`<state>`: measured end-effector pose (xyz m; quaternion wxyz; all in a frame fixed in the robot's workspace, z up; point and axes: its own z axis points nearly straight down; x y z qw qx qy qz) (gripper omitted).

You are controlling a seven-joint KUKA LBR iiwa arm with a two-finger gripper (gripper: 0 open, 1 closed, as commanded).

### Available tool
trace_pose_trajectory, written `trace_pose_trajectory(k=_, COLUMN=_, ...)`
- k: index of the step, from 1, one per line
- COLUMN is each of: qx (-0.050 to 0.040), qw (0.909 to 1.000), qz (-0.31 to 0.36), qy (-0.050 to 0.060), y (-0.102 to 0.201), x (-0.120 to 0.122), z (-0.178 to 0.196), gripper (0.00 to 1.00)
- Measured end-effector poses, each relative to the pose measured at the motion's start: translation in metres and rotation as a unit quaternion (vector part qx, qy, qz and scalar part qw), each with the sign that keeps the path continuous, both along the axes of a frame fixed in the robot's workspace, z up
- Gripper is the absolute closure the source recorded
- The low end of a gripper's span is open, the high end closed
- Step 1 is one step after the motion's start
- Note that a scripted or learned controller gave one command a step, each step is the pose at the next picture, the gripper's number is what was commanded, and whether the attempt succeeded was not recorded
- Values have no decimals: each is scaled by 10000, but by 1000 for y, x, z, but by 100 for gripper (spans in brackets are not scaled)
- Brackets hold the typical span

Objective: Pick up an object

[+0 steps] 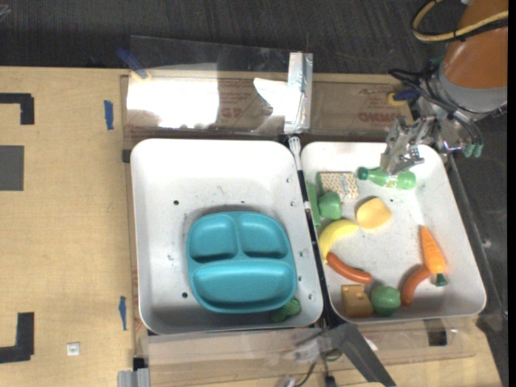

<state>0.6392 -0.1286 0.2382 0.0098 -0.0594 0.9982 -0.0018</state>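
Looking down on both bins, you'll find the gripper (401,158) hanging at about one o'clock in the right bin (463,285), right above a green bottle (389,176). That suggests the bottle is the target, being the nearest toy and set apart from the others. Whether the fingers are spread or closed you cannot tell; nothing is visibly between them. The bottle lies on its side, long axis running nine to three o'clock, narrow end toward nine. A lemon (373,214) sits near it at seven o'clock. The left bin (161,176) carries a teal tray (240,259).

A blue divided tray (240,259) lies in the left bin (153,168) (near its front) — cardboard (56,216) alongside.
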Motion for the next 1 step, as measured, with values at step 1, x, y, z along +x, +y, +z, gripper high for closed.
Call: trace_pose_trajectory(k=1, qx=16, qw=10000, qz=-90, qy=29, y=13, x=30, z=41, gripper=100)
